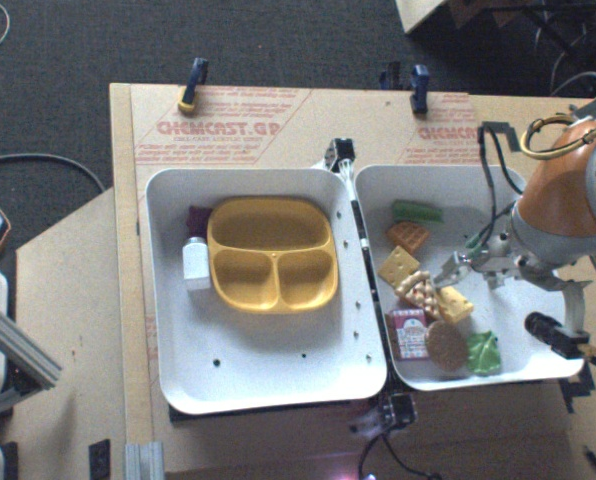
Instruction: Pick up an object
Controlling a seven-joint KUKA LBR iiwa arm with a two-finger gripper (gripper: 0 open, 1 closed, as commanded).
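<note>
Camera view showed the tool low in the right bin, its grip state unclear, beside the cheese wedge; centring over one toy first would help.

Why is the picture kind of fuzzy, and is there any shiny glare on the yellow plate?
In the camera view, everything is a bit soft and grainy, so the small toy foods in the right bin blur together; the yellow divided plate looks evenly lit, with no bright glare; faint shadows lie under its rim and beside the small white bottle; the gripper is blurry too.
</note>
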